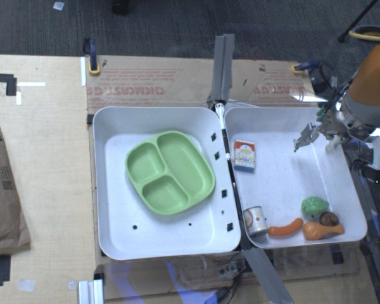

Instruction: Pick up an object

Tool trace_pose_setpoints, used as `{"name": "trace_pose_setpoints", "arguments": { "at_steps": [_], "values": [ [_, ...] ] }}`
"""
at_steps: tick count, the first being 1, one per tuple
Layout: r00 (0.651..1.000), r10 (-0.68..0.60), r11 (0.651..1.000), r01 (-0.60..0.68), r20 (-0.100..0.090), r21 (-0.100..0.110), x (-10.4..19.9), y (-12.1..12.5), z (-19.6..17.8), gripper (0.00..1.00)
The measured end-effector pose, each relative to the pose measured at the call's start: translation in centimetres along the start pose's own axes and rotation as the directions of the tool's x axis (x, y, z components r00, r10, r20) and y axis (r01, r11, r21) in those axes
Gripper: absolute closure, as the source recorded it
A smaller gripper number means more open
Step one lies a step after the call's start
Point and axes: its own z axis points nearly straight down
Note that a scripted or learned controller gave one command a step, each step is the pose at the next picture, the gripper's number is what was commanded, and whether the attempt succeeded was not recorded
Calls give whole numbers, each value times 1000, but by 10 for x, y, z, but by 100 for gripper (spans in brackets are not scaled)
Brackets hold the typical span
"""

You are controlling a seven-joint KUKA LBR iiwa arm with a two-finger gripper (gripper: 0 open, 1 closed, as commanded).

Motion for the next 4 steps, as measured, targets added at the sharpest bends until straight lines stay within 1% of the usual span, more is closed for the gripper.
{"name": "trace_pose_setpoints", "arguments": {
  "at_steps": [1,2,3,4],
  "values": [
    [963,268,963,-268,-1,1,-3,-61,-13,0],
    [998,-65,998,65,3,-3,8,-69,-105,0],
    [996,-92,996,92,1,-1,-6,-139,-15,0],
    [979,-205,979,205,1,-1,0,-140,35,0]
  ]
}}
